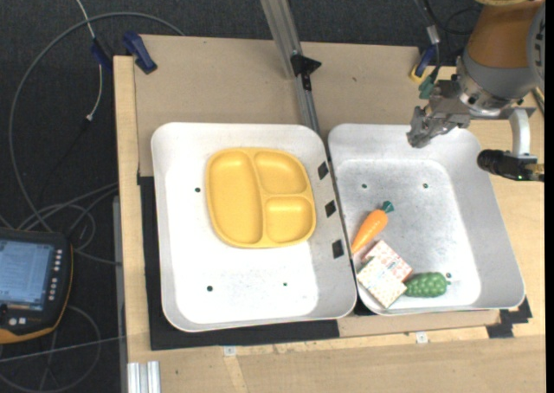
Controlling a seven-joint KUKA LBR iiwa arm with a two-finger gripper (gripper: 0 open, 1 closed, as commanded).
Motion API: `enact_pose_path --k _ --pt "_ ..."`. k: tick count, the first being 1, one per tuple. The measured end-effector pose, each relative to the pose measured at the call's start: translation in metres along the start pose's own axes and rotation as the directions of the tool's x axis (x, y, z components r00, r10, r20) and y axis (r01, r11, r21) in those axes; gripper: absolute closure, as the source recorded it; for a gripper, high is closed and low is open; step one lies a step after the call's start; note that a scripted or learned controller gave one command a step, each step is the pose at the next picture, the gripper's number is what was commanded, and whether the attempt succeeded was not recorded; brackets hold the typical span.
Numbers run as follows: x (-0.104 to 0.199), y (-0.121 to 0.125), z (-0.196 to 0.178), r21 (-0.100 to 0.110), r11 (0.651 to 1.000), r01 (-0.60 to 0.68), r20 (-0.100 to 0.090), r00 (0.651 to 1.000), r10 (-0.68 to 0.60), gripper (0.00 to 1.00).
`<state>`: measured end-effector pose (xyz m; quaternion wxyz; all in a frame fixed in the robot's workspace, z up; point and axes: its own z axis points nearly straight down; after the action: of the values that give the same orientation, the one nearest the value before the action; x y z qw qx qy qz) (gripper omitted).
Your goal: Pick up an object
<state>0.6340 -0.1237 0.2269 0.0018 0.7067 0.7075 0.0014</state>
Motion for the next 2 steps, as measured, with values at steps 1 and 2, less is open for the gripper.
enact_pose_path --k 1,2 --pt "0.058 -0.003 -0.011 0.004 1.0 0.006 -0.004 1.0 -0.006 1.0" --pt "0.119 0.004 -0.003 0.005 1.0 0.006 -0.004 1.0 -0.006 1.0"
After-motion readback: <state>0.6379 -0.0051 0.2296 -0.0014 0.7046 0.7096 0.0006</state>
